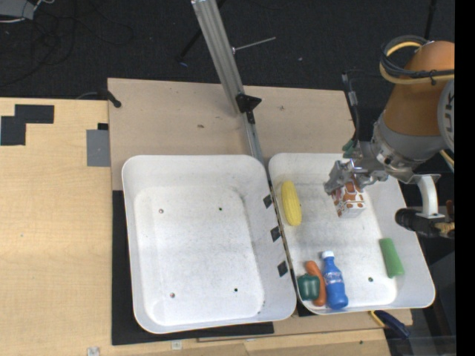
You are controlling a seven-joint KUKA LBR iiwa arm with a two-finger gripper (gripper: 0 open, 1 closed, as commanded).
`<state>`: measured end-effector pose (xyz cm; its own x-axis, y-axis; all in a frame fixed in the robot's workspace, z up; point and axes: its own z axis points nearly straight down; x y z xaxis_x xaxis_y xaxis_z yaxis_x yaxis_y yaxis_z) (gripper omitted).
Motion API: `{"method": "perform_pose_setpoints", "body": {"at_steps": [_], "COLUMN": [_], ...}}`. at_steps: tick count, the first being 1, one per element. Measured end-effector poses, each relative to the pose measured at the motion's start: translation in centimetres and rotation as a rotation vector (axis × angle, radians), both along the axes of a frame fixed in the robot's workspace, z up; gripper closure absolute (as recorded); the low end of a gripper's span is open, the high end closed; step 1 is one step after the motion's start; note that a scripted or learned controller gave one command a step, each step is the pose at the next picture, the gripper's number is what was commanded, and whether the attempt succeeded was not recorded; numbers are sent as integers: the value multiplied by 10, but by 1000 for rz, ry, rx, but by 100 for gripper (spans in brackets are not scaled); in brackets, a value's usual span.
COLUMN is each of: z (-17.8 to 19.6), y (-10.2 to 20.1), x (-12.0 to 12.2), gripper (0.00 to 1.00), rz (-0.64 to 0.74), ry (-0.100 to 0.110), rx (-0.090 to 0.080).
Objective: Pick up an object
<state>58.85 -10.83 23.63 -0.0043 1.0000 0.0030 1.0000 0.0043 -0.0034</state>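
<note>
**A Small Box Under the Gripper**

The left bin [197, 243] is bare. In the right bin [415, 291] lie a yellow corn [291, 202], a carrot [315, 280], a blue bottle [334, 280], then a small red-and-white box [353, 197] under the gripper [343, 184]. I cannot tell its grip. The box looks light and stiff; take its flat sides. A green block [391, 258] lies apart.

Gripper [343, 186] over right bin [415, 291], toward its far end. Small box [352, 199] directly under the fingers, touching or between them, cannot tell which. Corn cob [291, 202] left of gripper, along the wall shared with left bin [200, 243]. Bottle [334, 280] nearer the camera than gripper; carrot [315, 280] and pepper [307, 285] just left of bottle. Stick-shaped block [391, 257] right of gripper, nearer.
</note>
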Motion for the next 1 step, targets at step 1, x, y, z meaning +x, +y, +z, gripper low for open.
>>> {"method": "perform_pose_setpoints", "body": {"at_steps": [1], "z": [6], "y": [50], "x": [-13], "gripper": [100], "rz": [0], "ry": [1], "rx": [0]}}
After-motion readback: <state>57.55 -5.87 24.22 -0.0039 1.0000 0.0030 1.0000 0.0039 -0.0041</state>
